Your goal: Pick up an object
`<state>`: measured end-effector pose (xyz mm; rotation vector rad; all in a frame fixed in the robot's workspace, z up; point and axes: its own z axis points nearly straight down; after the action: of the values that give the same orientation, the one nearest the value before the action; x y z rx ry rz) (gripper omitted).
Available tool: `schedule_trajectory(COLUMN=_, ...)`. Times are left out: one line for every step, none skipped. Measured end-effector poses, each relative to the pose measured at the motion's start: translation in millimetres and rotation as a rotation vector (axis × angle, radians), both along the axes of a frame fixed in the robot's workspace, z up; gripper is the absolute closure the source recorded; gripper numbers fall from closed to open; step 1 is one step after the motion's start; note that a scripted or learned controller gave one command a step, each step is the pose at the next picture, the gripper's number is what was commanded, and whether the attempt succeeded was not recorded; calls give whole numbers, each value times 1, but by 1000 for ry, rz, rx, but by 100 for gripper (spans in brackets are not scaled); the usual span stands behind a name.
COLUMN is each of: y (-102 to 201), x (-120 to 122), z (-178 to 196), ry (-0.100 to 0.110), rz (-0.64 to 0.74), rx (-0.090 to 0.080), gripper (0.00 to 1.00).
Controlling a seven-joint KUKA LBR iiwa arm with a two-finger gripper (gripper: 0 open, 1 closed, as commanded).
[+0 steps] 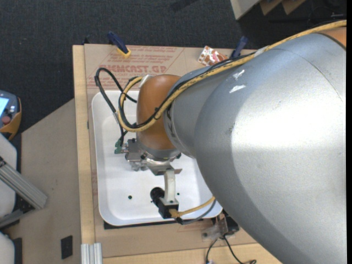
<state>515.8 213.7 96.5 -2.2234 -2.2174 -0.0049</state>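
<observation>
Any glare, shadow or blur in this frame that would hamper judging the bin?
Camera view: small glare patches on the grey arm, close to the lens; the white bin is evenly lit, only faint shadow under the wrist; the lettering behind it reads sharp.

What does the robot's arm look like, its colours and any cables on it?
The arm is a bulky, glossy grey casing. Above the wrist sits a domed orange band. A yellow cable runs along the casing and loops past the band, beside a thinner black cable. Below the band is a metal flange.
</observation>
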Motion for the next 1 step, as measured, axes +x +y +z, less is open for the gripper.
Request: schedule_trajectory(y=12, x=-36, z=80, ry=-3, rz=6, rx=0, gripper=100)
